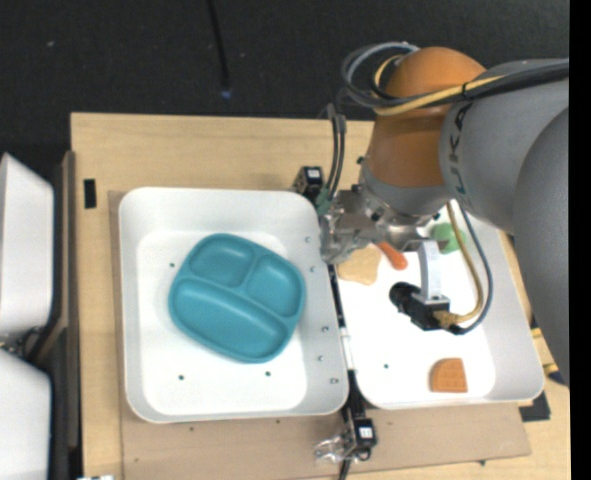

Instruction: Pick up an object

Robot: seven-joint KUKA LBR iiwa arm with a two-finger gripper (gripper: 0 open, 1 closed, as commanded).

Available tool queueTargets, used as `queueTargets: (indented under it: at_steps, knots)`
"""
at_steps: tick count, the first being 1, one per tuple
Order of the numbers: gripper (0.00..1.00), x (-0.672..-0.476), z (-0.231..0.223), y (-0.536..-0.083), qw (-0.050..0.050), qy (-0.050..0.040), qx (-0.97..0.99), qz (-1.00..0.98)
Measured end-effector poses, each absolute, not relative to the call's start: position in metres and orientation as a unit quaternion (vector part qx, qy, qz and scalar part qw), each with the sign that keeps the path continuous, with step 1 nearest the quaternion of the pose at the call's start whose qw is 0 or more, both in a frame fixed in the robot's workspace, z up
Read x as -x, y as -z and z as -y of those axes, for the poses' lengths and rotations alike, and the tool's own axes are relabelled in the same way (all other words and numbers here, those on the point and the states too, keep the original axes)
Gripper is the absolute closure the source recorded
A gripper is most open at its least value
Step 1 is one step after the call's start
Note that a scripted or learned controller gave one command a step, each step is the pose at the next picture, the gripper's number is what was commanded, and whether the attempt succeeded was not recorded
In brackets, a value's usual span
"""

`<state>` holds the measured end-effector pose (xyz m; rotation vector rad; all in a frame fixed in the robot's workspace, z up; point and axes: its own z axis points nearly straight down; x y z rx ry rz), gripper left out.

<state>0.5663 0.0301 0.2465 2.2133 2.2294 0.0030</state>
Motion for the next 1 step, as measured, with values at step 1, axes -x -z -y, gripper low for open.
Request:
queueTargets:
  at_steps: [1]
  knots:
    - [1.00,-0.5922,-0.0804,-0.2532,0.000,-0.0016,-0.704,-0.710]
